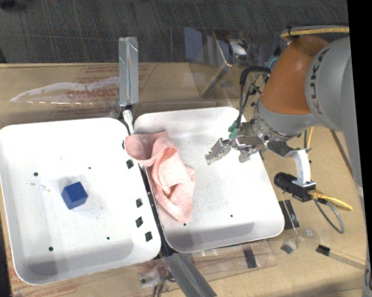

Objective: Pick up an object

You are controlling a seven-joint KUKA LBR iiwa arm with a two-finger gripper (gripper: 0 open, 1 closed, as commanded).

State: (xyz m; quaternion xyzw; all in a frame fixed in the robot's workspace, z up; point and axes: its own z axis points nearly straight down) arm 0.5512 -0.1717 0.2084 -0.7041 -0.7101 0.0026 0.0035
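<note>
Tool [220,151] just right of pink cloth [169,175]

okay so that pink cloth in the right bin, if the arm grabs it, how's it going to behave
The pink cloth lies crumpled in folds, so it is probably floppy and would likely drape and sag from a pinch. One end lies over the divider by the left bin, so it may drag there. It looks light and unlikely to roll.

Crumpled pink cloth [167,173] along right bin's [257,219] left side; small blue cube [74,194] in left bin [27,255].
</note>
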